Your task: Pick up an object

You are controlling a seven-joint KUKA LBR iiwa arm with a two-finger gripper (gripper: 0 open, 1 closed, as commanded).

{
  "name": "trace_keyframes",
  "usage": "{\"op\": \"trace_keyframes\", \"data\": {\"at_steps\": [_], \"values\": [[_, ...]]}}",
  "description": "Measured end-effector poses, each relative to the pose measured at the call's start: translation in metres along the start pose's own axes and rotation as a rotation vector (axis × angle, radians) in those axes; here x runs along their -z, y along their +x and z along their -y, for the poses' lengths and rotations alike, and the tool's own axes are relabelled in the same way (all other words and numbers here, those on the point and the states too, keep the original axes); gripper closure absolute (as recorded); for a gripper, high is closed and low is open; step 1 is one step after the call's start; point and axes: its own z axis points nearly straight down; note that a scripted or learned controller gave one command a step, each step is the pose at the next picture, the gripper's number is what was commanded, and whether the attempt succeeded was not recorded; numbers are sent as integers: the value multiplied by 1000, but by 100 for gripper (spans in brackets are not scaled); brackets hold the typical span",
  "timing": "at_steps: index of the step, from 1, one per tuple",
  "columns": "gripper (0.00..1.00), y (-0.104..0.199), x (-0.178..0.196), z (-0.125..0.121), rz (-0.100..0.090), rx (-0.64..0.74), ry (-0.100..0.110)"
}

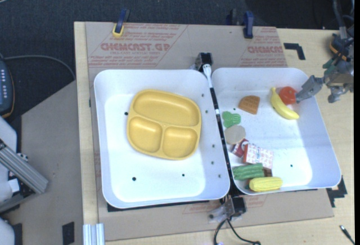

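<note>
The gripper (315, 87) hovers at the right bin's (320, 142) far right edge, just beside the banana (283, 106); its finger spread is unclear.

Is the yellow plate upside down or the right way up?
Right way up. The yellow plate in the left bin shows its three hollow compartments facing the camera.

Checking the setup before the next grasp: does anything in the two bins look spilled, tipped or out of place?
Nothing stands out. The yellow plate lies flat in the left bin. The toy food, including the banana and corn cob, lies inside the right bin, loosely scattered.
</note>
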Motion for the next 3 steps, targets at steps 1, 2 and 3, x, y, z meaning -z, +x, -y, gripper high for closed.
{"op": "trace_keyframes", "data": {"at_steps": [1,2,3], "values": [[0,0,6,-2,3,3,-10],[0,-8,-51,-6,0,2,-4],[0,-17,-101,-2,0,2,-4]]}}
